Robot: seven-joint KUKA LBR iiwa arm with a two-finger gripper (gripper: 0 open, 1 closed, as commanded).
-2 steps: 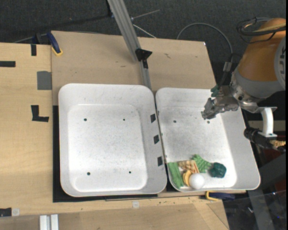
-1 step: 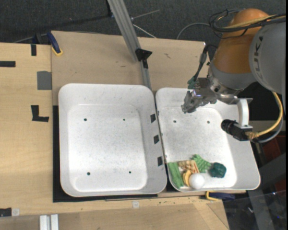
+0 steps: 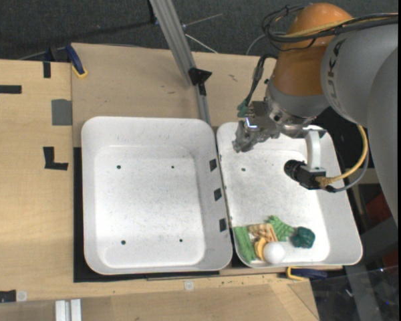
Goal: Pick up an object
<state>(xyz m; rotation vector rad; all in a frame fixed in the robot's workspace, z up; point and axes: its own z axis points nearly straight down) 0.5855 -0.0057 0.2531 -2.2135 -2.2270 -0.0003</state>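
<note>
My gripper (image 3: 244, 139) hangs over the far left corner of the right bin (image 3: 334, 179), well away from the objects. Nothing shows between its fingers. The objects lie bunched at the near edge of that bin: a white ball (image 3: 275, 252), a dark green round piece (image 3: 303, 237), a light green strip (image 3: 279, 227) and a yellow and tan item (image 3: 260, 237).
The left bin (image 3: 147, 192) sits beside the right one, with black clips along the shared rim. A metal pole (image 3: 180, 45) slants down toward the bins' far edge. A black cylinder with a yellow cable (image 3: 304, 172) hangs off the wrist over the right bin.
</note>
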